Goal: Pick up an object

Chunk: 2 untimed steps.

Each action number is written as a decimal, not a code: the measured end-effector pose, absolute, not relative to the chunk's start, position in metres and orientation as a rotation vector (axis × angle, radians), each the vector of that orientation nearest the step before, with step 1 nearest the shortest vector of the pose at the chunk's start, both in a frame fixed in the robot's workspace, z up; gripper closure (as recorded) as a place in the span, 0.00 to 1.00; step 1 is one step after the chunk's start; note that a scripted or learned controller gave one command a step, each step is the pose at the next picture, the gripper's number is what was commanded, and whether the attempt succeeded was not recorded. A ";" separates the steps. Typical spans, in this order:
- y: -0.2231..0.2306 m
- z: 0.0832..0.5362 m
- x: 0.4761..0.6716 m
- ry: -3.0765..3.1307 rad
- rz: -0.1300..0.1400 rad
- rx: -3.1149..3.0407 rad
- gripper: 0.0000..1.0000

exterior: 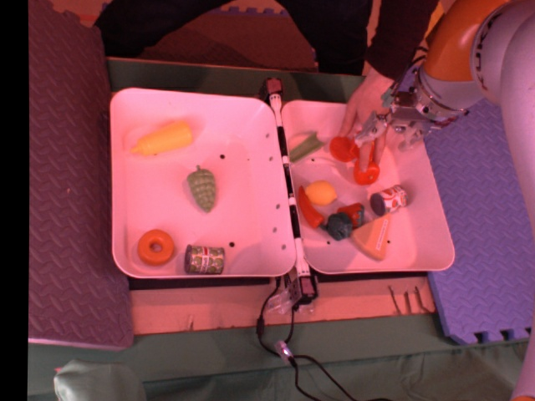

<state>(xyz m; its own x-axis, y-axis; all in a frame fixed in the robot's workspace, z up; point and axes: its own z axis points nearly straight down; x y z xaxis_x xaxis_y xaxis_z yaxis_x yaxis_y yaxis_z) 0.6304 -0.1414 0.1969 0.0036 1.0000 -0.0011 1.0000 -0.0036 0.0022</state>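
Red tomato-like object [342, 148]: round, lying near the top of the right bin [435, 224]. A second red piece [365, 173] lies just beside it, lower right.

Two bins sit side by side before you. In the left bin [125, 182]: a pepper [163, 138] at the rear left, a cone [201, 188] near the middle, and a ring [156, 246] with a can [204, 260] just to its right at the front. In the right bin [430, 224]: a stalk [305, 146] at the rear left, a lemon [321, 193] mid-bin, a second can [389, 200] to its right, and a wedge [372, 236] at the front. A hand [361, 107] reaches over the rear rim, just left of the gripper [380, 132].
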 end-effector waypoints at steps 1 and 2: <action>-0.141 0.197 0.630 2.216 0.001 2.224 0.00; -0.134 0.148 0.635 2.219 -0.005 2.226 0.00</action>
<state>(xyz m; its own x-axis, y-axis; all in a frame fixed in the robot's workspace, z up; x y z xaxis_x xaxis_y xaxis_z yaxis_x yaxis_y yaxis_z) 0.6347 -0.1339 0.1484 0.0030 1.0000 -0.0012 1.0000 -0.0030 -0.0034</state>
